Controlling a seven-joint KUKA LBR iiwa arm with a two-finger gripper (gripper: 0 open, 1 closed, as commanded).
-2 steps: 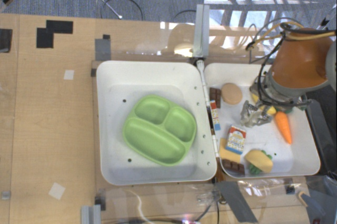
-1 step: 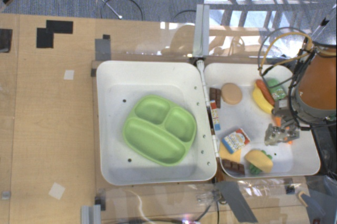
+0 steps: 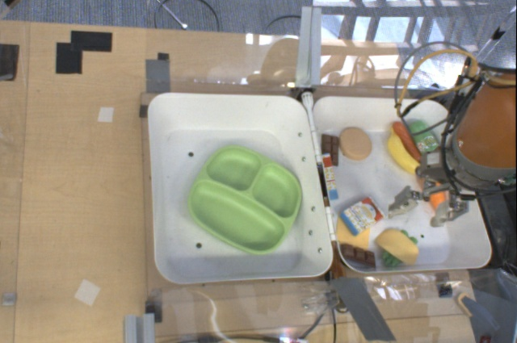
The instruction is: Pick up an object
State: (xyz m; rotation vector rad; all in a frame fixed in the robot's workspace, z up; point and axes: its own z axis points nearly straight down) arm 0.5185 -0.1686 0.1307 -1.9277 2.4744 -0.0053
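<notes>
Several small toy food items are seen scattered in the right shallow white bin (image 3: 472,253): a round tan disc like a cookie (image 3: 355,144), a yellow banana-shaped piece (image 3: 401,153) with a red-orange sausage-like piece (image 3: 406,136) on it, a small blue and white packet (image 3: 361,214), a yellow lumpy piece with green at its side (image 3: 397,244) and a dark brown block (image 3: 359,256) near the front wall. The claw (image 3: 422,202) is found low over the right bin, between the packet and the arm's grey and orange body (image 3: 489,131) (which covers the bin's right part). Its metal fingers (image 3: 401,202) are seen spread apart, with nothing clamped between them; contact with the bin floor cannot be told. A small orange bit (image 3: 437,198) sits just by the claw. The left white bin (image 3: 166,172) carries a light green divided plastic plate (image 3: 244,198), tilted. Both bins rest on the wooden surface (image 3: 73,196). Black and yellow cables (image 3: 420,71) loop above the arm.
</notes>
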